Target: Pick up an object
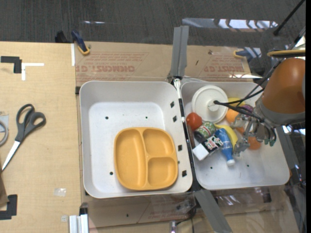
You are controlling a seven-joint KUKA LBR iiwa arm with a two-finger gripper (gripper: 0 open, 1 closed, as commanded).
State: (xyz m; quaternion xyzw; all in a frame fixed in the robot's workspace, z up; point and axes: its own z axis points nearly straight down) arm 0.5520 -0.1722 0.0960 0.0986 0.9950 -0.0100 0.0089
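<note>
End effector (249, 139): low inside right bin (265, 174), finger opening impossible to tell, no object seen gripped.
Objects: blue bottle (225, 147) at its 9 o'clock, just beside; red ball (193, 120) at bin's 9 o'clock.
Left bin (97, 144): 1 yellow divided plate (146, 158).

floor (121, 8): dark grey carpet | bench (39, 178): light wood | cardboard sheet (126, 64) under bins

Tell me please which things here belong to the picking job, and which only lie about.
For the job:
- gripper, low in the right bin
- blue bottle
- red ball
- white round lid
- banana

Lying about:
- yellow divided plate in the left bin
- scissors on the bench
</note>
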